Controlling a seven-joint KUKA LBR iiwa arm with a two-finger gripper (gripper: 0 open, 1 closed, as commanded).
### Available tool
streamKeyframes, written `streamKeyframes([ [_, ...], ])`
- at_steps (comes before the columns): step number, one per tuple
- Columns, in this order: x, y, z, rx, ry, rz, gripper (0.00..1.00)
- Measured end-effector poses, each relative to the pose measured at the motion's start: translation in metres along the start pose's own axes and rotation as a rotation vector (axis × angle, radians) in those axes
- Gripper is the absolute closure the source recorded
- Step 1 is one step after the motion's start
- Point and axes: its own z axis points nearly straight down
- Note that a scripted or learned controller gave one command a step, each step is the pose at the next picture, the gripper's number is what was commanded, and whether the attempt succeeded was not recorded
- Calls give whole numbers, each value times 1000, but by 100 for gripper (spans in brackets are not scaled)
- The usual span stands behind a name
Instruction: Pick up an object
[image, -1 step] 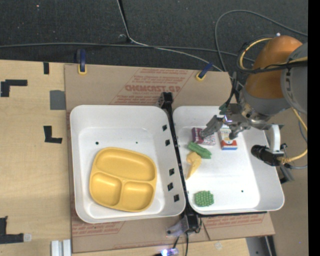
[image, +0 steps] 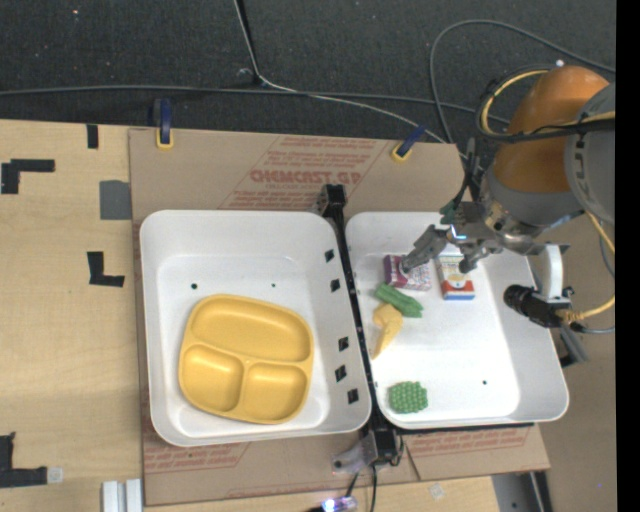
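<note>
So the gripper (image: 444, 257) hangs over the right bin (image: 520, 380) with fingers spread, gripping nothing, one finger by the purple packet (image: 407, 273), the other by the small red-and-white box (image: 457, 285). Yellow tray (image: 246, 357) sits in the left bin (image: 165, 300).

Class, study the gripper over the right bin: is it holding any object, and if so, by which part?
Nothing is held. The gripper hangs open above the right bin, its fingers spread over the small box without closing on it.
</note>
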Motion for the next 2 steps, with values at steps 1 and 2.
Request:
streamKeyframes([
  [1,-8,-6,56,4,-1,2,0],
  [2,-11,-16,117,6,0,2,0],
])
